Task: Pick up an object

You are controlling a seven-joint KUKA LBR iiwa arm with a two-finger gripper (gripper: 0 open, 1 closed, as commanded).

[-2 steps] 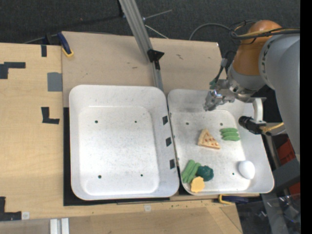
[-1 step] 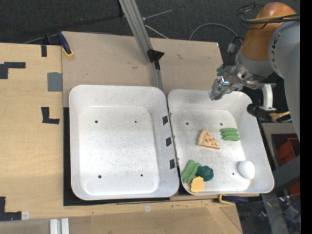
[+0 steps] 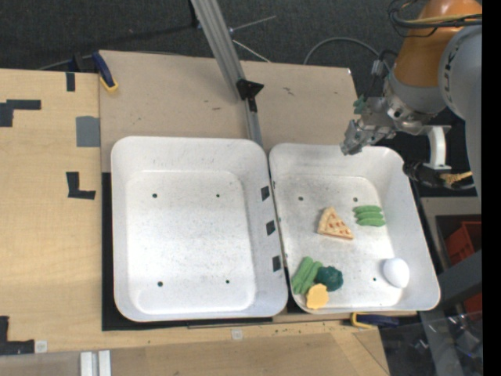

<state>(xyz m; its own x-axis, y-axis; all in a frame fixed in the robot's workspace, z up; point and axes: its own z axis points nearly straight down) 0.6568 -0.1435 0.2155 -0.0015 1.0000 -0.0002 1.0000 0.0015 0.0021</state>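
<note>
— Fingers (image 3: 350, 146) first: can we read them?

— No. We see the dark two-finger gripper (image 3: 352, 143) tapering to a blurred tip, and we cannot tell whether its fingers are spread or pressed together. We see nothing between them.

— Where do they sit?

— Over the far rim of the shallow white plastic bin on the right (image 3: 410, 180), near its far-left part. Behind them the grey arm with its orange band (image 3: 438, 10) runs off to the right.

— And the things to pick?

— All lie in that same bin, down the view from the fingers and well apart from them. Closest is the flat orange waffle-patterned wedge (image 3: 335, 225), almost straight below the fingers. Just right of it we see the bright green pair of toy pea pods (image 3: 369, 215), not touching it.

— Further on?

— Near the rim farthest from the fingers, a cluster: the bundle of light green toy bean pods (image 3: 305, 272), the dark green knobbly lump (image 3: 330, 277) touching it, and the small yellow piece (image 3: 317, 296) tucked against both. The smooth white egg-shaped ball (image 3: 395, 272) rests alone, below and to the right of the fingers.

— Left of the fingers?

— We see the second shallow white bin (image 3: 117, 210), and up-left of them a slanted grey metal rail (image 3: 223, 37).
</note>
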